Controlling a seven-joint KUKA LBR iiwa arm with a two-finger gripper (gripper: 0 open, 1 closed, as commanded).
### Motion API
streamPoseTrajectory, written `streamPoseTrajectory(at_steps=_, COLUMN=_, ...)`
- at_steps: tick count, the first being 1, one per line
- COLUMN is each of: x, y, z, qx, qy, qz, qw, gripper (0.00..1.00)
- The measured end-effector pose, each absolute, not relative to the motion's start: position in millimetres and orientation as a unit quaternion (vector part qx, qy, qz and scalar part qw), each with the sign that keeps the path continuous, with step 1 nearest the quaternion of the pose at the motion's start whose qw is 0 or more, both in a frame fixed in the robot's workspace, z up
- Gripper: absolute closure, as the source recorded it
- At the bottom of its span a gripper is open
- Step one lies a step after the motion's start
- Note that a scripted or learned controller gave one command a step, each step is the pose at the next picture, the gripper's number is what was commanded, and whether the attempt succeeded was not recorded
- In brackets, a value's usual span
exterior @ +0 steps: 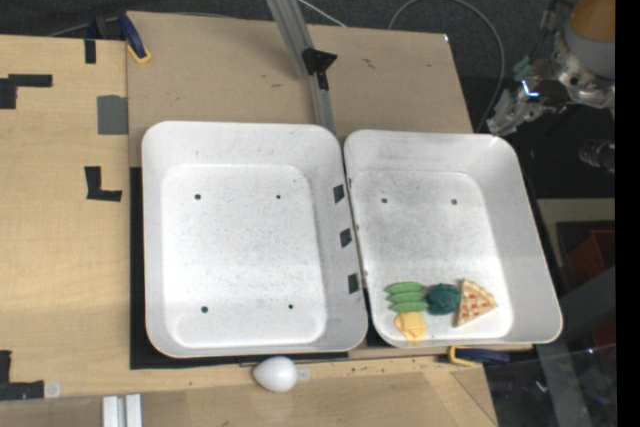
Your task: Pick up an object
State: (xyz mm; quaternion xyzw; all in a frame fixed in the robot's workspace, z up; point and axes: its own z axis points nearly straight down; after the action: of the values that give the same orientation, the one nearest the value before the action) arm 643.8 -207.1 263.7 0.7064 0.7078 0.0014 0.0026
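Along the near edge of the right bin [520, 205] lie several small toy foods. A green pea pod [405, 294] sits beside a dark green broccoli piece [441, 297], with a pizza slice [474, 302] to their right and a small yellow piece [410, 323] just in front. My gripper [518, 105] hangs beyond the right bin's far right corner, outside the bin and well away from the toys. The arm's orange band [594, 5] is at the top right.
The left bin [160, 215] stands next to the right one. A white egg-shaped object [275, 374] rests on the bench in front of the left bin. A grey metal pole [285, 5] slants down toward the gap between the bins.
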Motion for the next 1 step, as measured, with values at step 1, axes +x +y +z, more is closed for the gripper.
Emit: streamPoseTrajectory(at_steps=1, x=627.5, y=-158.5, z=248.4, qx=0.706, qy=0.709, qz=-0.0006, qw=-0.001, gripper=1.00)
